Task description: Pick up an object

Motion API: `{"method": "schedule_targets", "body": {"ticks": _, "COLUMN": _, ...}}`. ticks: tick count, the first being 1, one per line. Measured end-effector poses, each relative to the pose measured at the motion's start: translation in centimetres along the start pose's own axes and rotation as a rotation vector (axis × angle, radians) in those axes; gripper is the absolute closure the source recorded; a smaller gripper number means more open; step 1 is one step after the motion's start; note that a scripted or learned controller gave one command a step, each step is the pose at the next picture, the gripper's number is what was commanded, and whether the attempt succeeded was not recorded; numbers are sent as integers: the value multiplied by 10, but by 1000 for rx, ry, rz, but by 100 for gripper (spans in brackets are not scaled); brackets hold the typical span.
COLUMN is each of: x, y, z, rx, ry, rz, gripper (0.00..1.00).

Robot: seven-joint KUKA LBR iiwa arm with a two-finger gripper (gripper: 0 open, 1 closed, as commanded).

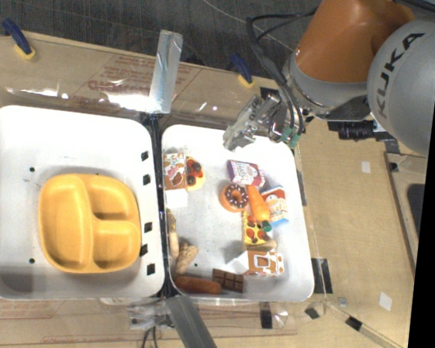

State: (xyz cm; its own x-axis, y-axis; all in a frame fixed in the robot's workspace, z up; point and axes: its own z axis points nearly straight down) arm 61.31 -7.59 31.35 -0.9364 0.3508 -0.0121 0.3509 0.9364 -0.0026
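My gripper (240, 135) hangs over the far edge of the right bin (203, 230), above its rim, with nothing visibly between its fingers. Below it in that bin lie small toy foods: a purple packet (243, 171), a chocolate doughnut (235, 197), an orange carrot (258, 205), a pastry card (181, 170), a pizza slice (255, 233), a small carton (263, 263), a chocolate bar (228, 280), a sausage (197, 285) and bread pieces (178, 251). All of them rest on the bin floor, apart from the gripper.
The left bin (18, 139) holds a yellow divided tray (89, 223). Blue clamps (18, 37) and a silver tape strip (165, 70) sit along the far edge of the bench. The arm's orange band (347, 32) looms at upper right.
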Motion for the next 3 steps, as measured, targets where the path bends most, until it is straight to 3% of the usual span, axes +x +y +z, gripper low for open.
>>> {"method": "schedule_targets", "body": {"ticks": 1, "x": -1, "y": 1, "z": -11, "rx": 0, "ry": -4, "rz": -6, "gripper": 100}}
{"method": "schedule_targets", "body": {"ticks": 2, "x": -25, "y": -45, "z": 3, "rx": -2, "ry": 8, "rz": -168, "gripper": 100}}
{"method": "schedule_targets", "body": {"ticks": 3, "x": -48, "y": -68, "z": 40, "rx": -5, "ry": 12, "rz": -489, "gripper": 100}}
